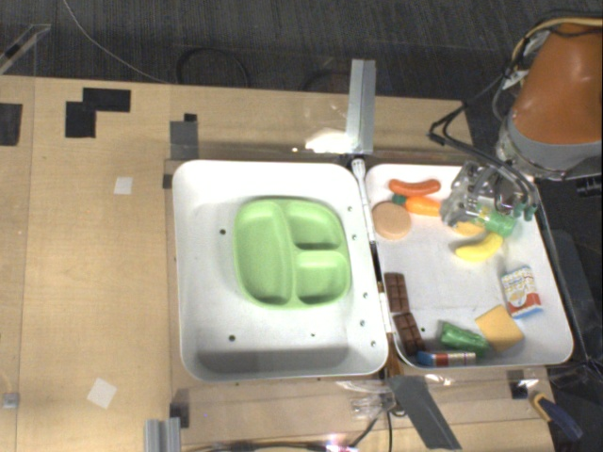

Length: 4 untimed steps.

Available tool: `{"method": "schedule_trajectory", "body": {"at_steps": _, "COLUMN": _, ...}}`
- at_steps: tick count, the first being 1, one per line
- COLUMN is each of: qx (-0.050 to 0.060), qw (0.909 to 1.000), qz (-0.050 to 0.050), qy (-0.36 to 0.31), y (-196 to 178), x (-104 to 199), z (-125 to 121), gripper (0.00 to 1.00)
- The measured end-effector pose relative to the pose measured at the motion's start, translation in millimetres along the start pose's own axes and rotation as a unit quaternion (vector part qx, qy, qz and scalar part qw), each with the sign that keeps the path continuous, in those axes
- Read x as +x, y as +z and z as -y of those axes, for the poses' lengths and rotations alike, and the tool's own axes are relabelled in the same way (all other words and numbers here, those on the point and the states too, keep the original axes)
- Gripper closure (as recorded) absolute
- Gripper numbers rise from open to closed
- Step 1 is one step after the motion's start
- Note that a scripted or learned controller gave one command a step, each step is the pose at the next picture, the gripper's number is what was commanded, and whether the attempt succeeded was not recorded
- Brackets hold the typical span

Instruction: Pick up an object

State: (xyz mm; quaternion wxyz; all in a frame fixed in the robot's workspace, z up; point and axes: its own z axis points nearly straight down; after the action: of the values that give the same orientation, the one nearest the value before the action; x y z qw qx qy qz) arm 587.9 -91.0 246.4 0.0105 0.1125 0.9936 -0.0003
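1. The jaws of the gripper [482, 207] hang low over the upper part of the right bin [556, 295]. Whether they are open or closed cannot be told from this angle, and nothing can be seen held between them.
2. The grey arm [558, 83], with its orange band, reaches in from the right and bends down to the gripper over the bin's far right corner.
3. A green item [499, 222] lies right at the gripper, too blurred to name. A yellow banana [479, 246] lies just below the jaws, and whether it touches them cannot be told.
4. Just left of the gripper lie one red sausage [415, 186] and one orange carrot [422, 206], side by side. Further left sits one round tan disc [391, 220].
5. Well below the gripper are one small red-and-white carton [520, 291], one yellow wedge [499, 328], one green piece [462, 335] and one red-and-blue marker [445, 357].
6. Below and to the left of the jaws, two brown chocolate bars [395, 292] lie end to end along the bin's left wall.
7. Far left of the gripper, the left bin [203, 271] holds one light green divided tray [290, 251] with three compartments.
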Motion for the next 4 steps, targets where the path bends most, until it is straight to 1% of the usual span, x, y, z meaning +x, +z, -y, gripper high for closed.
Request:
{"method": "schedule_trajectory", "body": {"at_steps": 1, "qx": 0.0, "qw": 1.0, "qz": 0.001, "qy": -0.002, "y": -9, "x": -1, "z": -1, "gripper": 1.0}}
{"method": "schedule_trajectory", "body": {"at_steps": 2, "qx": 0.001, "qw": 0.9958, "qz": -0.007, "qy": -0.092, "y": 44, "x": 56, "z": 77, "gripper": 1.0}}
{"method": "schedule_trajectory", "body": {"at_steps": 3, "qx": -0.003, "qw": 0.9285, "qz": -0.005, "qy": -0.371, "y": 78, "x": -36, "z": 78, "gripper": 1.0}}
{"method": "schedule_trajectory", "body": {"at_steps": 4, "qx": -0.002, "qw": 0.9606, "qz": -0.003, "qy": -0.278, "y": 28, "x": -33, "z": 17, "gripper": 1.0}}
